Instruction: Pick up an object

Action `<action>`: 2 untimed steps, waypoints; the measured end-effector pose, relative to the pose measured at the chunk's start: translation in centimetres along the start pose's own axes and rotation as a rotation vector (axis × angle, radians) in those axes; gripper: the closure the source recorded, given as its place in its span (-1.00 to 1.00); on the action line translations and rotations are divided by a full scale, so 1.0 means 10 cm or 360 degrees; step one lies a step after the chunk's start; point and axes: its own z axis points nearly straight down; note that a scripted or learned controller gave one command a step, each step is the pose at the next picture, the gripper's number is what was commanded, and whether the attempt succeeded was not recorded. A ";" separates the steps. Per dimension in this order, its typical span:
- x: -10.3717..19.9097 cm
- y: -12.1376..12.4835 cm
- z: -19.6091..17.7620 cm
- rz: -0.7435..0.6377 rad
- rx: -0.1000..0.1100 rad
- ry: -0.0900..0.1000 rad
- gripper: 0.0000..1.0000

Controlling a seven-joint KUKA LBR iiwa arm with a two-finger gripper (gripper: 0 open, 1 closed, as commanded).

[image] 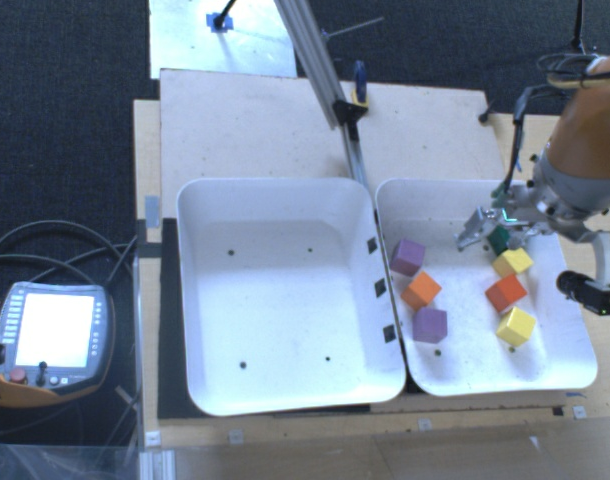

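We count two white bins on the bench (255, 128): the left bin (275, 298) and the right bin (455, 368), standing side by side with their inner walls touching. The bench is a pale speckled board set on a dark carpeted floor (65, 88). A slanted metal pole (305, 43) crosses the bench top from above and meets the seam between the bins. On the floor to the left lies one handheld control screen (50, 343) with looped black cables.

One grey arm (585, 138) with an orange band reaches in from the right, above the right bin's far corner. Its gripper (485, 230) hangs over the upper part of the right bin; we cannot tell how far its jaws stand apart, nor whether anything sits between them.

In the right bin we count seven blocks: two purple, two yellow, two orange-red and one dark green. The upper purple block (408, 256) lies near the inner wall, the orange block (421, 290) just below it, and the lower purple block (430, 324) beneath that. The dark green block (499, 239) sits just beside the gripper, touching the upper yellow block (512, 262). The red block (506, 293) lies below that, and the lower yellow block (516, 326) nearest the front rim. All are cubes with no long axis; most sit turned at a slant to the bin walls.
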 end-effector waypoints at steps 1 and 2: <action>0.00 0.01 -0.02 0.0001 -0.0006 -0.0001 -1.00; 0.03 0.00 0.40 0.0003 -0.0001 -0.0001 -1.00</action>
